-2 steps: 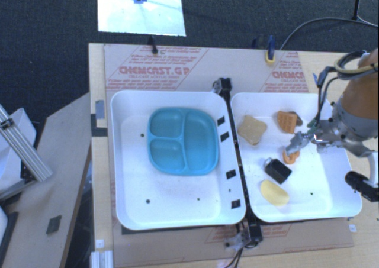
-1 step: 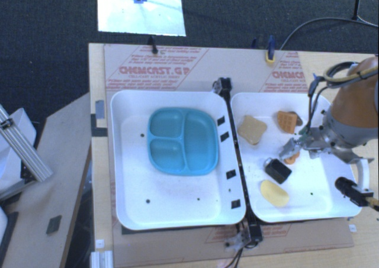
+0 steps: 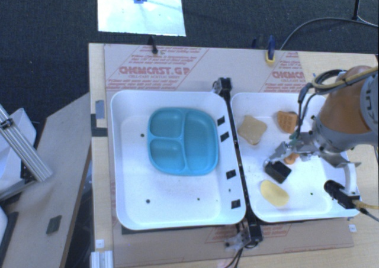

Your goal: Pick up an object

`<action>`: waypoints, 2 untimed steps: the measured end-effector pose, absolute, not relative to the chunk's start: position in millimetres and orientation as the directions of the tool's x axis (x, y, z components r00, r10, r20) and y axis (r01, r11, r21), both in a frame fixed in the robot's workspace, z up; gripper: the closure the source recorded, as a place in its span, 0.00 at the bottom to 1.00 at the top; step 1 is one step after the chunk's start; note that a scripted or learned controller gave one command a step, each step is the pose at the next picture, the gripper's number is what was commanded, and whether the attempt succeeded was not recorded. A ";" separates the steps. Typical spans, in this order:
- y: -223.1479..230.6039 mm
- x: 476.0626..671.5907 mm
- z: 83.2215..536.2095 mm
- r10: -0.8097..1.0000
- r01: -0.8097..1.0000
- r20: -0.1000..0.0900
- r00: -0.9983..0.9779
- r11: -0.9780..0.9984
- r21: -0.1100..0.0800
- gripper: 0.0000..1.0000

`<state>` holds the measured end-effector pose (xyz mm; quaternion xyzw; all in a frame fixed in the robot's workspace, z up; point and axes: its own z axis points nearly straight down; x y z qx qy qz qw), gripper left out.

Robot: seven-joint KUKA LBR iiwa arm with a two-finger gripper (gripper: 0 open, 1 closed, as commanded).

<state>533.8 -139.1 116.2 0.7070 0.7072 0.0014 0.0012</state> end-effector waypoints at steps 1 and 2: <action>-138.3 535.1 97.0 1.000 1.000 0.000 -0.002 0.002 0.005 0.00; -139.1 534.7 106.0 1.000 1.000 -0.001 -0.001 0.001 0.004 1.00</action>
